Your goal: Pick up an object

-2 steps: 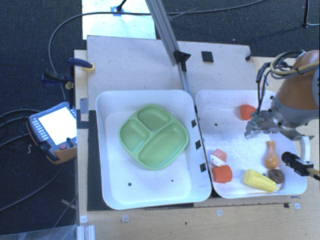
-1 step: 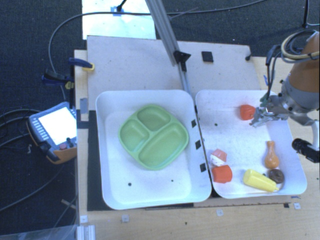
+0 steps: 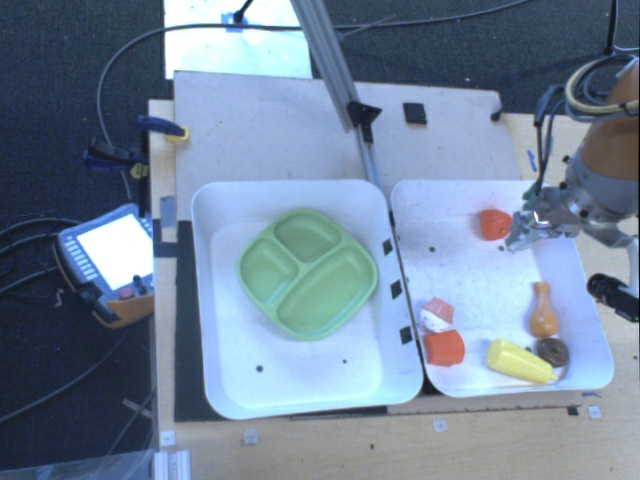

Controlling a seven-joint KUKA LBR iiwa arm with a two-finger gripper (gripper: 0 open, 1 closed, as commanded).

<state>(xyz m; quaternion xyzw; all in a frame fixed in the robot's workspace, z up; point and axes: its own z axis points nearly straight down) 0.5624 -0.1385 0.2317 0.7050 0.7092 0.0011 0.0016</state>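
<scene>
In the right bin lie several small objects. An orange-red round piece rests near the bin's back, just left of my gripper, which hovers low over the bin floor. A red-and-white piece and an orange-red cup sit at the front left. A yellow block, a brown round item and an orange pear-shaped toy lie at the front right. The fingertips are too small and dark to read.
The left bin holds a green divided plate. A slanted metal pole crosses the back of the bench. A handheld pendant lies off the bench at the left. Cables run over the dark floor.
</scene>
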